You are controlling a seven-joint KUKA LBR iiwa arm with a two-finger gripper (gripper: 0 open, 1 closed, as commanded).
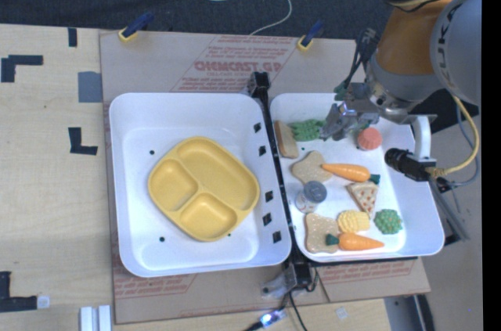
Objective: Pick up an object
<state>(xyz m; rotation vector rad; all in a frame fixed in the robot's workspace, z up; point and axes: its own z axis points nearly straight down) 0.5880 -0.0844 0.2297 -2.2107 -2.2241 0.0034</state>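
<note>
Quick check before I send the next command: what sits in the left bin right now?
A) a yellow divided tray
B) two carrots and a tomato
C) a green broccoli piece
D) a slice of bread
A: the yellow divided tray lies alone in the left bin, while the carrots, broccoli, bread and tomato are all in the right bin, where the gripper hangs.
</note>
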